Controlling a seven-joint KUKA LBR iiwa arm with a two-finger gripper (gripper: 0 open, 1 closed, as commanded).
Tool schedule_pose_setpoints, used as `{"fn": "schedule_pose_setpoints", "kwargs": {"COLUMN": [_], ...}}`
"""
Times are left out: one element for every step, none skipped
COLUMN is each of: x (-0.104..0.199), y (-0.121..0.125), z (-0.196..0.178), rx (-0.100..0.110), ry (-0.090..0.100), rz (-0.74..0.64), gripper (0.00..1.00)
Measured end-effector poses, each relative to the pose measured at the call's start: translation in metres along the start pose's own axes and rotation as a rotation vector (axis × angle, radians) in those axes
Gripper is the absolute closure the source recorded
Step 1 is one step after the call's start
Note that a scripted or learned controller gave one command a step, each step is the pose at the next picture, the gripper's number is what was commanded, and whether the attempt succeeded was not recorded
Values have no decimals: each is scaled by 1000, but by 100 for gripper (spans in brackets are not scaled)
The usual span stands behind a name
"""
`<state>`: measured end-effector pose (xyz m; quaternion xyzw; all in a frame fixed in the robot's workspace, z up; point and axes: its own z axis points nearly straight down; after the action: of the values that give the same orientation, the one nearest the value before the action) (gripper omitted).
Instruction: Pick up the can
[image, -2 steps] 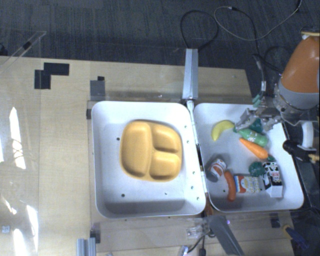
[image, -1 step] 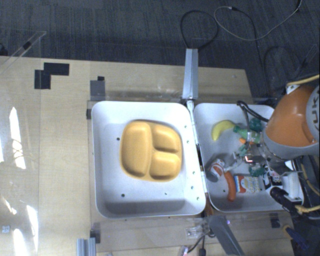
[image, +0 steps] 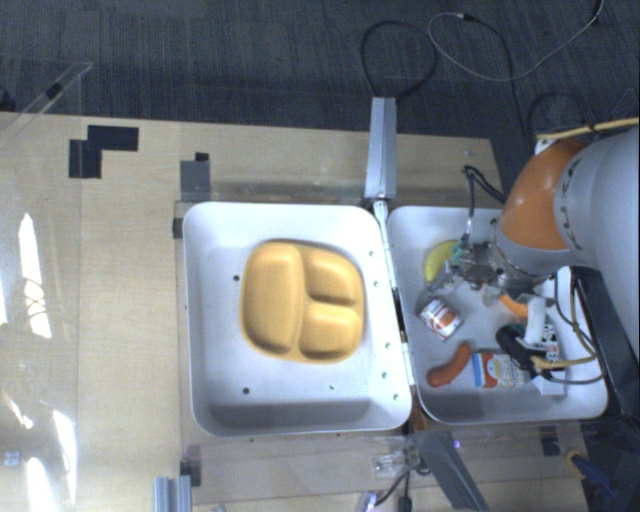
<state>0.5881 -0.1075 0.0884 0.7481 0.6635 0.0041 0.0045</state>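
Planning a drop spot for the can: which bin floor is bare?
Left bin: bare strips border the yellow tray, widest along the near wall. Right bin is crowded: can, sausage, banana, carton, tool.

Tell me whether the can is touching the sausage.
Apart. The camera view shows bare white bin floor between the can and the sausage, which lies nearer the right bin's front wall.

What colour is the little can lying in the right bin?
The can looks silvery with a red-and-white label, seen best in the camera view.

Robotics lab, pale wooden bench (black tape marks), two white bins, loose cables, dark carpet
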Motion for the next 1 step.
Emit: {"fn": "schedule_pose_setpoints", "kwargs": {"x": [2], "y": [2], "z": [-12], "rx": [-5], "ry": [3], "rz": [-3], "gripper": [100]}}
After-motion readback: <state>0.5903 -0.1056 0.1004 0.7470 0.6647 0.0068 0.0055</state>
